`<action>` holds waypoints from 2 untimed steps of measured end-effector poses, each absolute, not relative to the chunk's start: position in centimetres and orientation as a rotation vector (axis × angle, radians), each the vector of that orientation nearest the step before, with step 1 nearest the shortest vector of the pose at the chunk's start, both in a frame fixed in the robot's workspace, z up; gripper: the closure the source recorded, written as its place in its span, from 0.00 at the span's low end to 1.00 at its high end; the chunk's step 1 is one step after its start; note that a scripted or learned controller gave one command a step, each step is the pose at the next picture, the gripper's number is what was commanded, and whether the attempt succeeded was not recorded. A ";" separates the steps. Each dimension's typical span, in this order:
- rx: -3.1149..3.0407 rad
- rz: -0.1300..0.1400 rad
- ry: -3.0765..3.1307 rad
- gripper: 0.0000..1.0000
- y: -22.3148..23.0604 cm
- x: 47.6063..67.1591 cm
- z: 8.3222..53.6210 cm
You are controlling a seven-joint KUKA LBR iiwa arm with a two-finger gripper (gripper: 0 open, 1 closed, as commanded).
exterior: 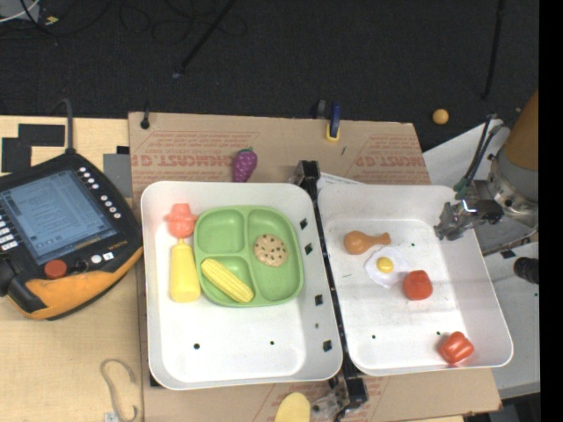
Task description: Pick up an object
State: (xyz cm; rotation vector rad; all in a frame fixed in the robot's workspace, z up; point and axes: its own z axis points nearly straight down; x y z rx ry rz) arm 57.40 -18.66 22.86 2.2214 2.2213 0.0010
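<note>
Where the arm reaches in at the right edge, the pincer [450, 220] hangs over the upper right rim of the right bin [493, 323]; whether it is open or closed cannot be told, as its tip is small and dark against the rim, and nothing is seen held in it.

Surface: a brown cardboard sheet [369, 152] printed with red lettering lies under both bins on a pale wooden bench; dark carpet with loose cables fills the room behind, far above the pincer.

Right bin, below and left of the pincer: a chicken drumstick [365, 241] nearest, a fried egg [384, 266] just beneath it, a red block [417, 285] beside the egg, and a red pepper [456, 348] well below the pincer near the bin's lower right corner.

Left bin [229, 350], well to the pincer's left: a green divided plate [220, 231] holding a cookie [270, 251] and a corn cob [228, 280]; beside the plate, a yellow bottle [183, 272] with a pink item [180, 221] above it.

Outside the bins: purple grapes [244, 163] on the cardboard, an orange ball [440, 116] above the pincer, a control pendant [62, 227] at far left.

Cut off or unclear: a yellow object [293, 407] at the bottom edge is cropped; the arm's upper part leaves the frame.
</note>
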 end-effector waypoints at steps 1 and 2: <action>2.220 0.000 2.229 1.00 -12.6 57.5 23.0; 2.219 0.001 2.227 1.00 -6.4 58.8 23.1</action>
